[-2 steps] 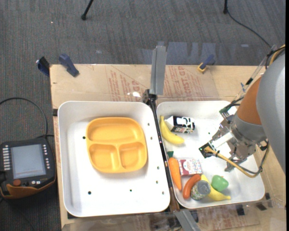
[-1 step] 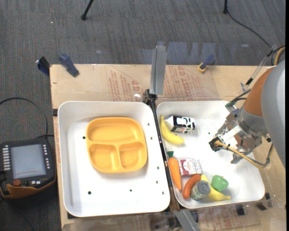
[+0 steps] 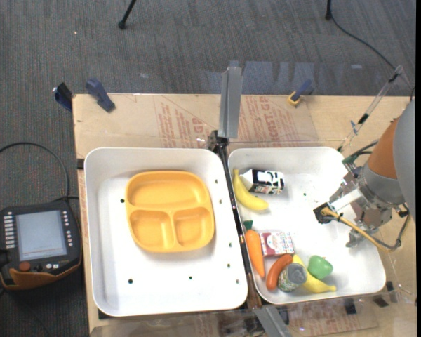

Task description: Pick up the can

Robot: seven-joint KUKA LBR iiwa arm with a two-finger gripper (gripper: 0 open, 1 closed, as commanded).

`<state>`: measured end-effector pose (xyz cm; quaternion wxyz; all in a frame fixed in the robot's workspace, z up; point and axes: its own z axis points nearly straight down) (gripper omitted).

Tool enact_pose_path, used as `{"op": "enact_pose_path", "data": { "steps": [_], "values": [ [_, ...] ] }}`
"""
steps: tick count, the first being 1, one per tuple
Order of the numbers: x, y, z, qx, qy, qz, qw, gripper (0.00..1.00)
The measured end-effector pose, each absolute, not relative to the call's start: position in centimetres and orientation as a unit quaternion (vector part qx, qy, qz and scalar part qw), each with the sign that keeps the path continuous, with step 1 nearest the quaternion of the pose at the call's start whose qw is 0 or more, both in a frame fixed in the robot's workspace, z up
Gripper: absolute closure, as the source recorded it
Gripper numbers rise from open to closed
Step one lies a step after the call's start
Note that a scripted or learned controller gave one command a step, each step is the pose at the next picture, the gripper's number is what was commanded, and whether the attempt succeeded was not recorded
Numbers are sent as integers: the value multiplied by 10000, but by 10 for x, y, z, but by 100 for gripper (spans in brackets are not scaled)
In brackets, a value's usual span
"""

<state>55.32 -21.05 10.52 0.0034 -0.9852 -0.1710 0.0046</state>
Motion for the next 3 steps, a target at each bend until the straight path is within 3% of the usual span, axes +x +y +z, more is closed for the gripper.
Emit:
{"op": "enact_pose_path", "data": {
  "steps": [2,3],
  "values": [
    [512,-211,98,-9908,-1350,43,36,0],
    [512,-210,103,-9906,-1366,79,69,100]
  ]
}}
